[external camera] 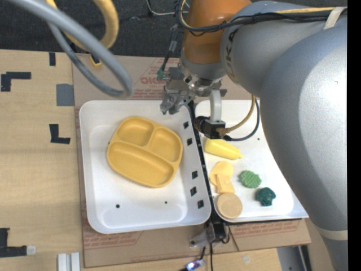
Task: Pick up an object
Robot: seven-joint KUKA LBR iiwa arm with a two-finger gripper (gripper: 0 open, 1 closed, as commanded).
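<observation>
My gripper (pixel 172 101) hangs below the orange wrist band over the far end of the divider between the two bins, at the back right corner of the left bin (pixel 96 208). It is apart from every object. A yellow divided plate (pixel 145 151) lies in the left bin, below and left of the gripper. The right bin (pixel 280 168) holds a pale yellow banana-like piece (pixel 221 148), a yellow wedge (pixel 221 176), a round tan disc (pixel 229 205), a light green lumpy piece (pixel 249 179) and a dark green broccoli piece (pixel 265 195).
The grey arm (pixel 304 95) covers the right bin's far side and right edge. A black cable (pixel 242 130) loops from the wrist over the right bin. Grey and yellow hoses (pixel 84 49) cross the upper left. Cardboard (pixel 34 151) surrounds the bins.
</observation>
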